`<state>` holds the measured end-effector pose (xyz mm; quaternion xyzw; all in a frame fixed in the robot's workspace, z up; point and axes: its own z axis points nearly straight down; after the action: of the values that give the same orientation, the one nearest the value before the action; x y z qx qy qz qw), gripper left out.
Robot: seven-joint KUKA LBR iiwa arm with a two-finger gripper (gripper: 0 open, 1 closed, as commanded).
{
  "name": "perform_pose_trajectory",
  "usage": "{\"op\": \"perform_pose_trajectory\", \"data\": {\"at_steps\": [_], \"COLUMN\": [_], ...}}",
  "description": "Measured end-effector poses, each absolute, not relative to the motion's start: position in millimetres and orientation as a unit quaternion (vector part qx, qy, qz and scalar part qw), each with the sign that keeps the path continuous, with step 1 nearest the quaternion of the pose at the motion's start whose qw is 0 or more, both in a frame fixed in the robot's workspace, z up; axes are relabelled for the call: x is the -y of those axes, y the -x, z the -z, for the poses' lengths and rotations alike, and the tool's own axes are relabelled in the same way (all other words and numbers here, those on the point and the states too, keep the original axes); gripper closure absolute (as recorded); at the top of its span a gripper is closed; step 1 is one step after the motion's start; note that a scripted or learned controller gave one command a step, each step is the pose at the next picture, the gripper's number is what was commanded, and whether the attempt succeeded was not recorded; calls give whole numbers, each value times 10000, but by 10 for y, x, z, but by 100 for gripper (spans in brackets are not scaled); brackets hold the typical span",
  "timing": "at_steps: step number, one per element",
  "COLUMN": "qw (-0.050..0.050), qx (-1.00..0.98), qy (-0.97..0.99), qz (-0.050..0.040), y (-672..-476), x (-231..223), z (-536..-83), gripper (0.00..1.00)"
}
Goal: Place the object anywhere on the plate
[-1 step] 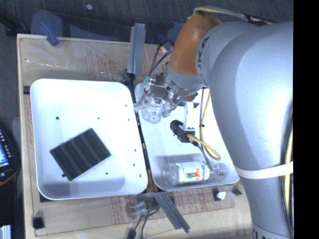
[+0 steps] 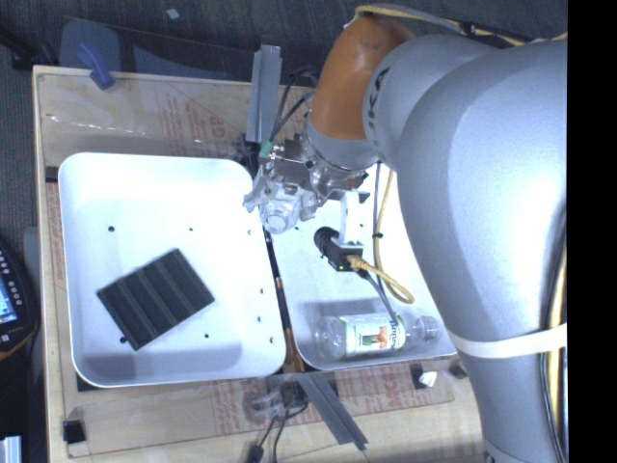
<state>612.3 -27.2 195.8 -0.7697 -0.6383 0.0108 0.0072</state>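
Note:
A clear plastic bottle with an orange and green label lies on its side along the front wall of the right bin. The plate is a dark ribbed rectangle lying flat in the left bin, turned at a slant. My gripper hangs over the divide between the two bins near their far end. It is well above and behind the bottle, and to the upper right of the plate. The big grey arm covers most of the right bin.
A grey upright bar stands behind the bins, close to the gripper. A black plug with a yellow cable hangs from the wrist over the right bin. A metal bracket lies at the bench's front edge.

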Motion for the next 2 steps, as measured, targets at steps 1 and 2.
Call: {"op": "perform_pose_trajectory", "data": {"at_steps": [1, 2], "qw": [183, 34], "qx": [6293, 6306], "qy": [7767, 7761], "qz": [-197, -44], "y": [-6470, -6230], "x": [316, 171], "z": [-1935, -2296], "gripper": [100, 100]}}
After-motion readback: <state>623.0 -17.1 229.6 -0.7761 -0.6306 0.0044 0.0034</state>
